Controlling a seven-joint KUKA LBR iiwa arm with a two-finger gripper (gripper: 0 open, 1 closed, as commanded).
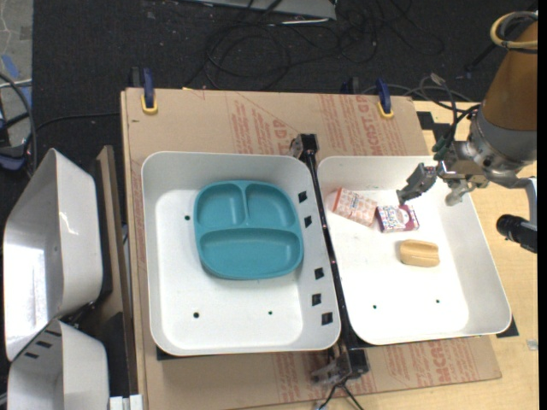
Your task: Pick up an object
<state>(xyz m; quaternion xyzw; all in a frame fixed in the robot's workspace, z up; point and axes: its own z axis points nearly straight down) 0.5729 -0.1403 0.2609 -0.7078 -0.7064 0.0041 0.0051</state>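
Note:
The right bin [479,306] holds three small things. A pink and white packet [354,206] lies near its left wall. A small pink and purple carton [397,219] sits beside the packet. A tan oblong block [419,253] rests just below the carton. My gripper [434,191] hangs over the bin's upper right part, up and to the right of the carton. Its two fingers [415,185] stand apart, open, with nothing between them.
A teal divided plate [249,229] lies in the left bin [171,314]. A black divider strip [323,254] runs between the bins. Yellow-handled clamps [149,101] pin the cardboard-covered bench at the back. White tubs [47,237] stand off the bench's left side.

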